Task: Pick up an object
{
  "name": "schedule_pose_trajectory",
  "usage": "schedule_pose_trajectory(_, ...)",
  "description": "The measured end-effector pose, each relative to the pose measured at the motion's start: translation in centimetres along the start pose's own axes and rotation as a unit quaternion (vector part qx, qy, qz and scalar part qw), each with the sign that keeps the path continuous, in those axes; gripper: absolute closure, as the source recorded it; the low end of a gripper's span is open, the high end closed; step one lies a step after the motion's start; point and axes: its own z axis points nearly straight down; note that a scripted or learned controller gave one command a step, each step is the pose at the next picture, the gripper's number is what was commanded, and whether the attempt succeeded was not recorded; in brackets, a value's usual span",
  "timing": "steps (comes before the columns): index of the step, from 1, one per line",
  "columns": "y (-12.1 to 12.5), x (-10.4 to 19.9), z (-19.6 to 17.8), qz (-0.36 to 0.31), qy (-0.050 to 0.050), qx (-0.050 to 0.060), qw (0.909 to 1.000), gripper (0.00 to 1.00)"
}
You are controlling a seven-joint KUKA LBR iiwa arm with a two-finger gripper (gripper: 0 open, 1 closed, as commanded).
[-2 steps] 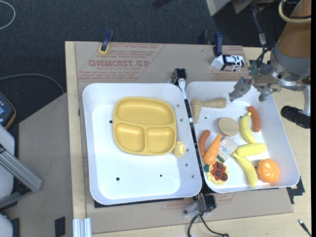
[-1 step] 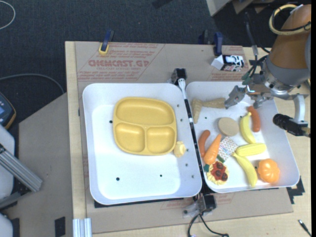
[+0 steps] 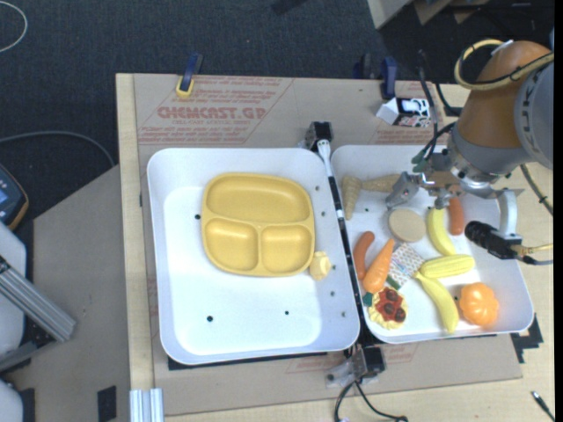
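I read this as the approach step: nothing is lifted yet, and my gripper (image 3: 420, 185) hangs low over the right white plastic bin (image 3: 519, 310), at about one o'clock from the bench's middle. Its two grey metal fingers (image 3: 403, 190) are spread fairly wide with nothing between them.

Just below the fingers, at six o'clock, lies a flat, round, pale beige disc like a biscuit (image 3: 407, 227); it is the nearest candidate to pick. At nine o'clock from the gripper rests a ribbed tan wafer cone (image 3: 362, 188). Further down sit two smooth orange plastic carrots (image 3: 376, 262), a curved yellow plastic banana (image 3: 438, 230), a knobbly yellow corn cob (image 3: 447, 266), a glossy orange pumpkin-like toy (image 3: 479, 304) and a small red sausage (image 3: 456, 216). The toys look hard and slick, crowded together.

The left white bin (image 3: 167, 262) holds a matte yellow three-compartment tray (image 3: 259, 221), with a small pale yellow lump (image 3: 320, 265) touching its four o'clock corner.

Next, I judge, the gripper must centre over one piece, descend, then close; the thin disc offers little edge to pinch.
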Motion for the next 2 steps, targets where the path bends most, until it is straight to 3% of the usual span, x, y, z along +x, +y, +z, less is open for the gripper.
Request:
schedule_pose_trajectory(1, 0.0, 0.1, 5.3, 0.0, 0.0, -0.001, 1.0, 0.0)
schedule_pose_trajectory(2, 0.1, 0.0, 3.8, 0.0, -0.001, -0.004, 1.0, 1.0)
